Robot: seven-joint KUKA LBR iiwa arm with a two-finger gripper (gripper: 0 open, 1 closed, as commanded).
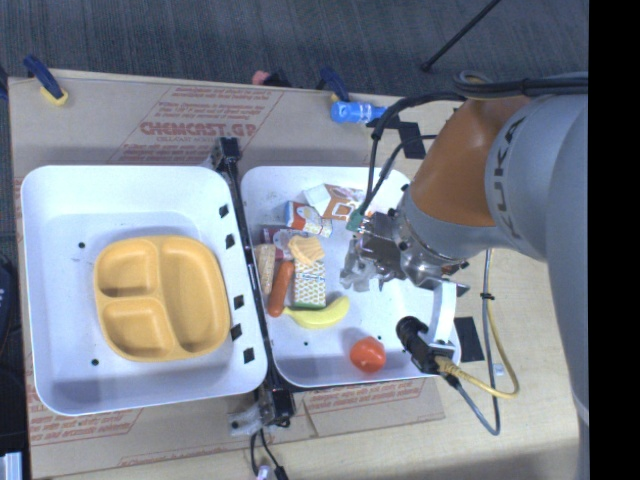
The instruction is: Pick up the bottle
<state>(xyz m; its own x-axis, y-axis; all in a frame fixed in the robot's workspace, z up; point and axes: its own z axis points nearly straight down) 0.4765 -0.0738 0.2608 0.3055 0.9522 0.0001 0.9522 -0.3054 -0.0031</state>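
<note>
Grey arm (520, 178) with orange band fills the right side, closest to the lens, reaching in over the right bin (300, 363). End effector (362, 263) hangs low above that bin's middle, beside the pile of items; cannot tell whether it is open or closed, nothing seen held. Right bin holds an orange ball (367, 354) near the front edge, a yellow banana (322, 313), a red-orange sausage-shaped item (280, 286), some small cartons (300, 216) and clutter. Bottle cannot be made out for sure in that clutter. Left bin (60, 198) holds a yellow compartment tray (160, 296). Blue clamp (352, 112) sits on the cardboard-covered surface (150, 118) behind the bins.
</note>
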